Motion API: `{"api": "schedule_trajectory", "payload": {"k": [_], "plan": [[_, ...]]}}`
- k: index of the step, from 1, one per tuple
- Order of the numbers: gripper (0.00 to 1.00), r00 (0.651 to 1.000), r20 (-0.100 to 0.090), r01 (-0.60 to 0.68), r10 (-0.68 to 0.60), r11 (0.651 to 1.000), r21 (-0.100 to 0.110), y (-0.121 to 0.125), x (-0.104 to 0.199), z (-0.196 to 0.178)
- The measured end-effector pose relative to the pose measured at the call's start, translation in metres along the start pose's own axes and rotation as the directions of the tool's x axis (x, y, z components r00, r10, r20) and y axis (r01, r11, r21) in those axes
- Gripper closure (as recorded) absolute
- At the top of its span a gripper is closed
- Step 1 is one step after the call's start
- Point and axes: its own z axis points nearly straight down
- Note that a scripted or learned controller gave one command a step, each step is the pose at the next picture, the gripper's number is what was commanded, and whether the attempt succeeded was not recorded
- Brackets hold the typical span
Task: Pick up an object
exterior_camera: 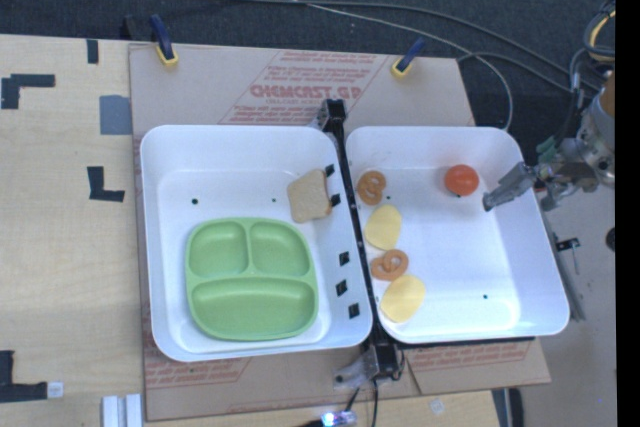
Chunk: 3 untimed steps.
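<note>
Counter (60, 245): light wood, seen across the left and bottom of the frame, with a cardboard sheet (300, 85) clamped on it at the top by two blue-and-yellow clamps.

Left bin (165, 160), centre-left of frame: a green three-compartment plate (250, 277) is laid in its lower half; a tan bread slice (309, 196) is propped near its upper right corner, next to the divider.

Right bin (520, 305), centre-right: a column of small items is lined up along its left side, top to bottom: brown pretzel-like ring (372, 185), pale yellow chip (383, 227), second brown ring (390, 264), second yellow chip (402, 298). An orange-red tomato-like ball (461, 179) is placed apart from them in the upper middle of the bin.

Gripper (503, 192): seen at the right bin's right rim, just right of the ball and not touching it. Nothing is seen held; whether it is open cannot be told.
</note>
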Motion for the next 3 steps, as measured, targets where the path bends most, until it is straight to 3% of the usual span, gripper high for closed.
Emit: {"api": "schedule_trajectory", "payload": {"k": [1, 3], "plan": [[0.00, 1.000, 0.003, 0.004, -0.004, 1.000, -0.010, 0.002, 0.000, -0.006], [0.00, 1.000, 0.001, 0.004, -0.004, 1.000, -0.004, 0.005, 0.000, 0.118]]}}
